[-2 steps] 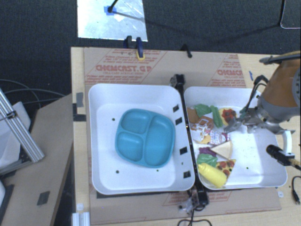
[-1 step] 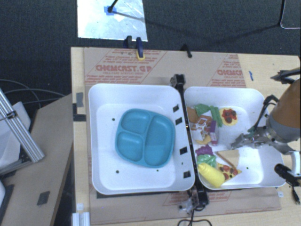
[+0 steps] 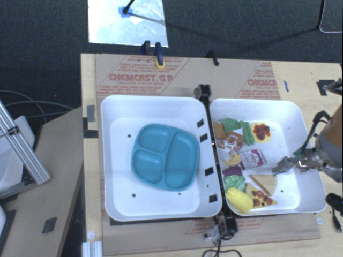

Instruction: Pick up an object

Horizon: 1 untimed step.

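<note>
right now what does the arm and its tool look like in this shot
At the view's right edge the arm shows as a grey, rounded body with a hint of orange above it. A thin dark cable loops from it down toward the wrist. The tool is dark grey metal, slim and pointed, over the right white bin.

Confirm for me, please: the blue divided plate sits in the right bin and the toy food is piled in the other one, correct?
Not quite. The camera view shows the blue divided plate in the left bin; the toy food is piled in the other one, the right bin.
</note>
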### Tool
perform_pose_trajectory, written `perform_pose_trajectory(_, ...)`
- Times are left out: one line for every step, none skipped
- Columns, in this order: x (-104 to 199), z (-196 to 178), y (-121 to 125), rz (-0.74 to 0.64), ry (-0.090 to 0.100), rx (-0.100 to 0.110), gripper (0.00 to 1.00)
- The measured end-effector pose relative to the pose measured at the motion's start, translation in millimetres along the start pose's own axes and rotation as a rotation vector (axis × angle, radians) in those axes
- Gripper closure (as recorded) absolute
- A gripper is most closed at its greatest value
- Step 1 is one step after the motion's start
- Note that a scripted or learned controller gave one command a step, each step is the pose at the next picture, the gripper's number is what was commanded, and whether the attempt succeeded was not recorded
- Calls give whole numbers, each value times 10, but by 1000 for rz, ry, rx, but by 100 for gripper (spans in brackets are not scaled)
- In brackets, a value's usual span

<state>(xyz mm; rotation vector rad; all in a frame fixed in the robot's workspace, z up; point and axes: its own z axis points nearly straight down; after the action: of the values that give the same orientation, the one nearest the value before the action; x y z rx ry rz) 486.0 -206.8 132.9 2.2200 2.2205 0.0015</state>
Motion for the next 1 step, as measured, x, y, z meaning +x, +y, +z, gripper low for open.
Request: perform_pose_trajectory(262, -1684, 45, -7, -5, -18, 0)
